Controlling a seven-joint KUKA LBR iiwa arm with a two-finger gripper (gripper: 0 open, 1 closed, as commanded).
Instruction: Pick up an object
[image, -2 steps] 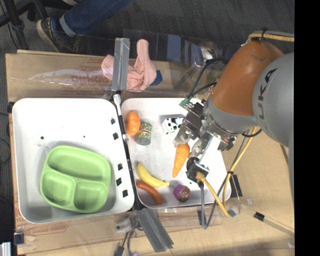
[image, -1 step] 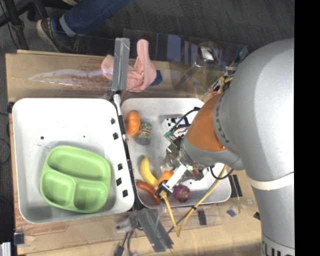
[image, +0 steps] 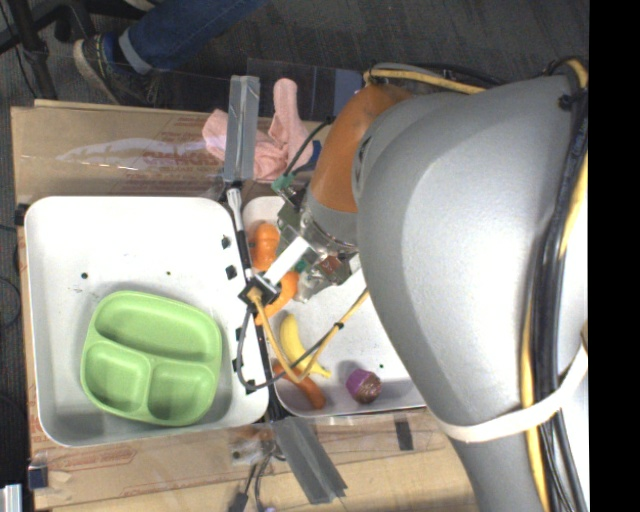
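The bench (image: 120, 150) is brown w/ red print on it. Two white bins sit on it side by side: left bin (image: 130, 235) & right bin (image: 395, 385), touching at the middle. A pink cloth (image: 270, 135) lies on the bench just behind the bins.

A green divided tray (image: 152, 356) with three compartments lies in the left white bin (image: 60, 250), toward its near side. Beyond the far rims of the bins a crumpled pink cloth (image: 275, 135) rests on the cardboard-covered surface (image: 110, 145). A grey strip (image: 240, 125) runs across that cardboard toward the gap between the bins, and another grey strip (image: 312, 462) lies at the near edge. At the far left, a person's shoe (image: 100, 62) and blue trouser leg (image: 185, 28) stand on the dark floor (image: 420, 30).
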